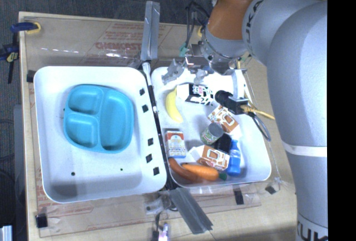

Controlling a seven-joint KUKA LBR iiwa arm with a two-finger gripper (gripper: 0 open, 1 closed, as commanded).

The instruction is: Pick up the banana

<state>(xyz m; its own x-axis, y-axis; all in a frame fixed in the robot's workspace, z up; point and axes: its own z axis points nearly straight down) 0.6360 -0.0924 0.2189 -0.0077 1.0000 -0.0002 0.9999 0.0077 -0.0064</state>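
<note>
The yellow banana (173, 105) lies lengthwise in the right bin (260, 142), close to that bin's left wall. My gripper (186, 72) hangs just beyond the banana's far end, a little above the bin's back edge. It is open, with its two grey fingers (172, 70) spread apart and nothing between them. The grey arm with its orange band (239, 9) comes in from the right.
Around the banana the right bin holds a black-and-white item (200, 93), an orange-white carton (223, 118), a can (211, 134), a red-white box (176, 143), a blue bottle (235, 159) and a carrot (200, 171). The left bin (50, 84) holds a blue divided tray (100, 117).
</note>
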